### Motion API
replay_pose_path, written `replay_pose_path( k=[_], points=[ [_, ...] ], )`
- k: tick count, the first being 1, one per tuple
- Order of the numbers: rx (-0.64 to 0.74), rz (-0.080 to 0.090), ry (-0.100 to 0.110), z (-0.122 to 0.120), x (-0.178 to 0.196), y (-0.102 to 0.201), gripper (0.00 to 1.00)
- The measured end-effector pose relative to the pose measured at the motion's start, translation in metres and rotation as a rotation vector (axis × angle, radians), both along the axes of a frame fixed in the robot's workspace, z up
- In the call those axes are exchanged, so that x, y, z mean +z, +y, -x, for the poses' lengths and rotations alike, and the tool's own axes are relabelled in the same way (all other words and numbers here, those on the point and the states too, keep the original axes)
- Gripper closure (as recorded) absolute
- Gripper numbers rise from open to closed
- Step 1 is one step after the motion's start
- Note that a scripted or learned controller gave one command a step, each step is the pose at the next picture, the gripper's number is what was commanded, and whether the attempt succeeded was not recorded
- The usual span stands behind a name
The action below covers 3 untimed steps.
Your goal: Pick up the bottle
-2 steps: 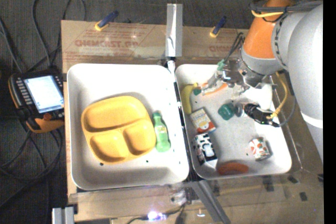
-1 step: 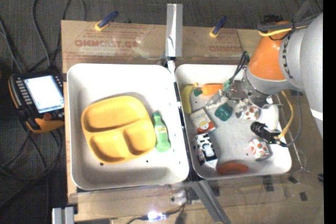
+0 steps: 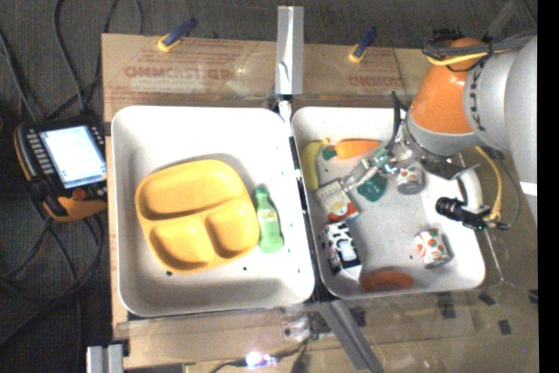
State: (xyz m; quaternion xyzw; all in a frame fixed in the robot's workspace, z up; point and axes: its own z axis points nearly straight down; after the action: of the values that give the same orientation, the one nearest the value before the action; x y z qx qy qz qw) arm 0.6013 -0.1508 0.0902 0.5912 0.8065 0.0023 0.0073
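Item 1, the task's thing: green bottle (image 3: 268,220), lying on its side in the left bin (image 3: 127,275), against the right edge of the yellow divided tray (image 3: 196,212) and near the bin's right wall. Its long axis runs roughly from the bin's far side to its near side, white cap end toward the far side. Nothing rests on it.

Item 2: yellow divided tray, three compartments, tilted slightly, occupying the middle of the left bin.

Item 3: gripper (image 3: 377,170), on the grey arm with orange band, low over the far part of the right bin (image 3: 476,275), among small objects. Whether its fingers are spread or pressed together cannot be told here; nothing can be seen pinched between them.

Item 4, right bin contents: carrot (image 3: 358,148) and banana (image 3: 311,164) near the far-left corner; a small printed carton (image 3: 335,200) beside the left wall; a black-and-white packet (image 3: 343,246) nearer the front; a red flat piece (image 3: 387,279) at the near edge; a printed cup (image 3: 431,247) toward the near-right corner; a small can (image 3: 410,179) just beside the gripper.

Relation governing the move: the bottle lies in the other bin from the gripper, across the dividing walls, to the view's left and somewhat nearer the front. Judged, the arm must lift clear, cross, and close across the bottle's short width.
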Motion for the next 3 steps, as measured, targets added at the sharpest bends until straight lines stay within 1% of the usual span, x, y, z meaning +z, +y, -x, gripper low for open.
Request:
replay_pose_path(
  k=[1, 2, 3],
  points=[
    [0.0, -0.002, -0.002, -0.001, 0.01, 0.001, 1.0],
    [0.0, -0.001, -0.001, -0.001, 0.01, 0.001, 0.0],
    [-0.124, -0.001, -0.001, 0.009, 0.0, 0.021, 0.0]
  ],
)
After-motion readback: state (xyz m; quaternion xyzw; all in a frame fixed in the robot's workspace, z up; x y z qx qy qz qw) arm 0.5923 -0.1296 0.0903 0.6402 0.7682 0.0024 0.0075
